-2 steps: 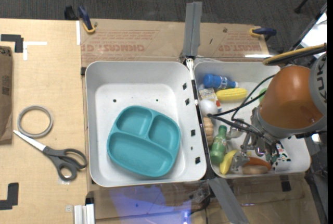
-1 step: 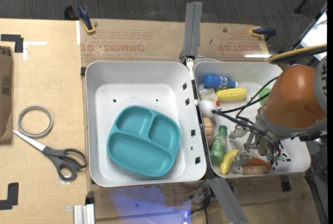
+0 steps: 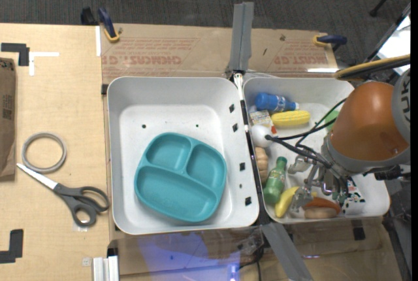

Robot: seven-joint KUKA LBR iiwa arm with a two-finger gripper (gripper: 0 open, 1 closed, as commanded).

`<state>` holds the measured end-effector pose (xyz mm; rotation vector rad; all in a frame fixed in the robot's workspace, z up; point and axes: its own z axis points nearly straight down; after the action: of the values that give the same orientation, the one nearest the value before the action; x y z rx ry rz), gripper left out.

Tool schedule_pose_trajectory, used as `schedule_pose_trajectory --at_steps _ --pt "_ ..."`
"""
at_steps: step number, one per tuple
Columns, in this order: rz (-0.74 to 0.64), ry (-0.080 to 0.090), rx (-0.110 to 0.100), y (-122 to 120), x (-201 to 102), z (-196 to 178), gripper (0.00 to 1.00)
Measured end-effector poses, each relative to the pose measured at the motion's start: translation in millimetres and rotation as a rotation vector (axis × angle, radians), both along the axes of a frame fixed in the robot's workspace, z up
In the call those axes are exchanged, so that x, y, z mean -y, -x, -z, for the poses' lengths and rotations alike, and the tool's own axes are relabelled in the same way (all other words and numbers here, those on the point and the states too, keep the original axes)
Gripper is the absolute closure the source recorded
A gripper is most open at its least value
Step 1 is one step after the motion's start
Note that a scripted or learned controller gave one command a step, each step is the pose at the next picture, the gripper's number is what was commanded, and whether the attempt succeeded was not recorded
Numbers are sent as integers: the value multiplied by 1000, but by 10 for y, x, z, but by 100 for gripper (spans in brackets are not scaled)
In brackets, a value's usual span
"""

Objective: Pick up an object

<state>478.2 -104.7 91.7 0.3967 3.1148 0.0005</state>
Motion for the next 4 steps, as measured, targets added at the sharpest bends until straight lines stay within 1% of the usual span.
schedule_pose_trajectory --at_steps 1,2,3,4 --pt "48 0 -1 -1 -126 4 0" --pt "74 1 0 2 90 -2 0" --pt "113 0 -1 0 -98 4 0" --pt "194 1 1 2 513 -3 0"
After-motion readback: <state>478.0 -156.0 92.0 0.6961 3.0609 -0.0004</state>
